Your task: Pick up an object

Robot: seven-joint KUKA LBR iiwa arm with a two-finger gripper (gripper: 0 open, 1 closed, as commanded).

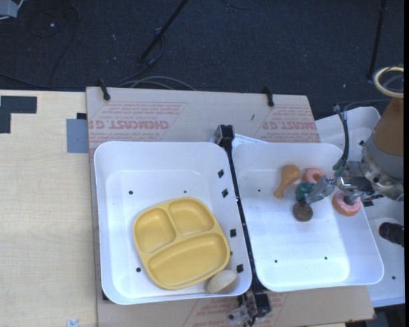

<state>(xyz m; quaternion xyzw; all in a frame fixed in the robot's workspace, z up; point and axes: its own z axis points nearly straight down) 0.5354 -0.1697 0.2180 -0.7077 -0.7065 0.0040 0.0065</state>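
Small toys cluster in the upper right of the right-hand white bin [307,268]: a tan drumstick-shaped piece [286,179], a pink ring [313,176], a teal lump [305,193], a brown disc [302,212] and a salmon-pink doughnut [346,204]. Over them sits the arm's metal gripper [332,188], though whether it's open or holding anything, I can't tell. Over in the left white bin [116,182] lie a yellow sectioned plastic tray [181,241] and a beige round piece [222,281].

yellow tray [180,242], white bins [116,182], orange drumstick [286,179]
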